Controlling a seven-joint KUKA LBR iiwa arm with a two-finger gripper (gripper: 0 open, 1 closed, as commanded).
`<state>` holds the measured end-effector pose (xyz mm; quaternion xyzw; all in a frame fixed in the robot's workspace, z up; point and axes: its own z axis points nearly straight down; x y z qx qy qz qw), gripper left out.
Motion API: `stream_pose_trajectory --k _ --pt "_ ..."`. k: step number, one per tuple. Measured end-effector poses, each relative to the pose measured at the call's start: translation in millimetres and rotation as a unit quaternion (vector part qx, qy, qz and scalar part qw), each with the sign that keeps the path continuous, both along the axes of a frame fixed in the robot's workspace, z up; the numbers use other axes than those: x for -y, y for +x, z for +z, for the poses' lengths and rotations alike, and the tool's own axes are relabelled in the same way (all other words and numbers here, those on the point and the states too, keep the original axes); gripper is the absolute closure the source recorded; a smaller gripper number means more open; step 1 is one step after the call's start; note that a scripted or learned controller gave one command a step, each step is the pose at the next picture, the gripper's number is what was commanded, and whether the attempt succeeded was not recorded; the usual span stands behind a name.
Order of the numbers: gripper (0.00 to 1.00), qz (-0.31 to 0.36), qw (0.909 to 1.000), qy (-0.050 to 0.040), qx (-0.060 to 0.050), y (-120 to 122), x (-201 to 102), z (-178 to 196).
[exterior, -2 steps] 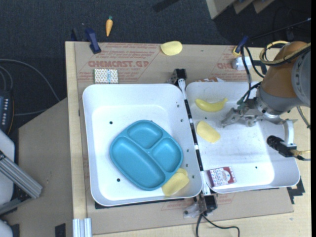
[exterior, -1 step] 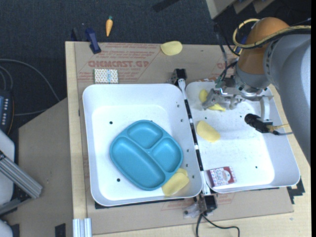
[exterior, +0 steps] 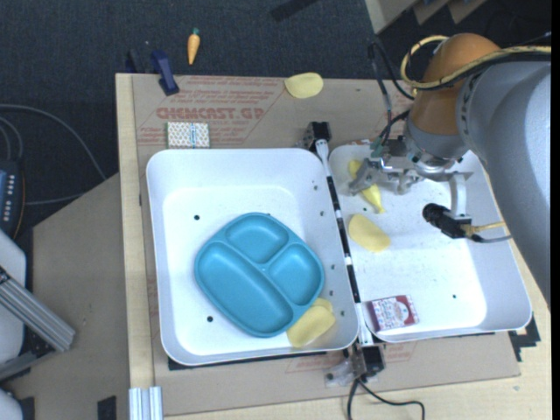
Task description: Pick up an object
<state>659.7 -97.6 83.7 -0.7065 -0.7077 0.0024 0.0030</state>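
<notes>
My gripper [exterior: 388, 178] is low over the far left corner of the right bin [exterior: 455, 309]. Right under and beside it lie small yellow pieces [exterior: 371, 195], one reaching toward the bin wall [exterior: 357, 168]. Whether any of them is gripped is hidden by the wrist. A rounder yellow piece [exterior: 368, 234] rests a little nearer the camera, apart from the gripper. A red and white packet [exterior: 391, 311] lies at the right bin's near left corner.
The left bin [exterior: 175, 191] holds a blue divided plate [exterior: 259, 273] with a yellow piece [exterior: 311, 324] at its near right edge. Outside on the bench lie a yellow piece [exterior: 304, 85], a patterned packet [exterior: 188, 134] and a blue object [exterior: 164, 73].
</notes>
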Motion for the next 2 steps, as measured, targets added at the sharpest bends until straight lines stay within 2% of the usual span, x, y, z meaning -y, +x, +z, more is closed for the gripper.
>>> stream_pose_trajectory --k 1,2 --pt "0.0 0.0 1.0 -0.0001 -0.005 3 -4 -2" --pt "1.0 0.0 1.0 -0.0003 -0.005 3 -5 8"
